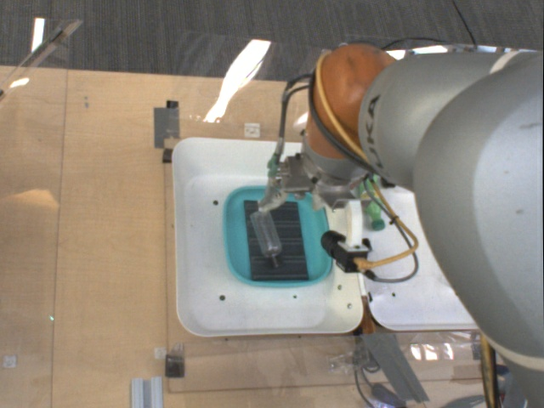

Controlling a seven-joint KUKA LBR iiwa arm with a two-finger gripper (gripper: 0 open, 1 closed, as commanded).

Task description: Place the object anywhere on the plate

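Dark ribbed rectangular object [285,242] lies on teal square plate [235,245], below the gripper [274,201].
Looks stiff, light; best gripped across its short sides. Gripper's hold state: cannot tell.

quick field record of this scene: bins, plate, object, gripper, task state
bins: two shallow white bins, left bin holding the plate, right bin partly under the arm
plate: teal plate, in the left bin, with a dark ribbed insert
object: clear tube-like object, lying on the insert
gripper: gripper above the object's upper end; contact unclear
arm: grey arm with an orange band, reaching in from the right
task state: object appears to rest on the plate
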